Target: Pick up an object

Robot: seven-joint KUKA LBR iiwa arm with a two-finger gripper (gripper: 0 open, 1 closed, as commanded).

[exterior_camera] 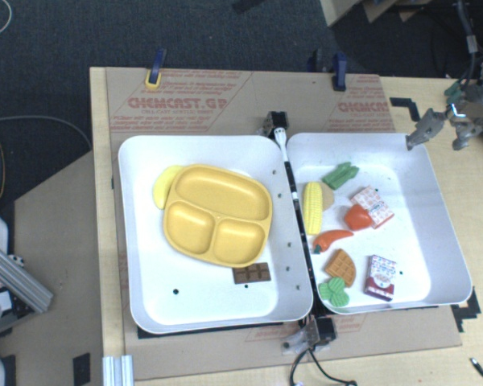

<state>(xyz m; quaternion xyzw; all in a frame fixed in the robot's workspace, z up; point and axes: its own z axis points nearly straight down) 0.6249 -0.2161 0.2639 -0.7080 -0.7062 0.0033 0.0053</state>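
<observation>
My gripper (441,133) hovers over the far right corner of the right bin (435,207), open, with nothing between its fingers. Below and left of it, toy food lies in that bin: a yellow corn cob (312,206), a green vegetable (339,174), a red piece (357,218) touching a small patterned box (373,204), an orange-red pepper (332,238), a brown waffle (341,267), a green leaf (334,293) and a red carton (381,277). All of them lie apart from the gripper.
The left bin (137,240) holds a yellow divided plate (217,214) with a yellow piece (164,186) poking out at its left, and a brown chocolate bar (252,274) in front of it. Clamps (154,72) sit at the board's far edge.
</observation>
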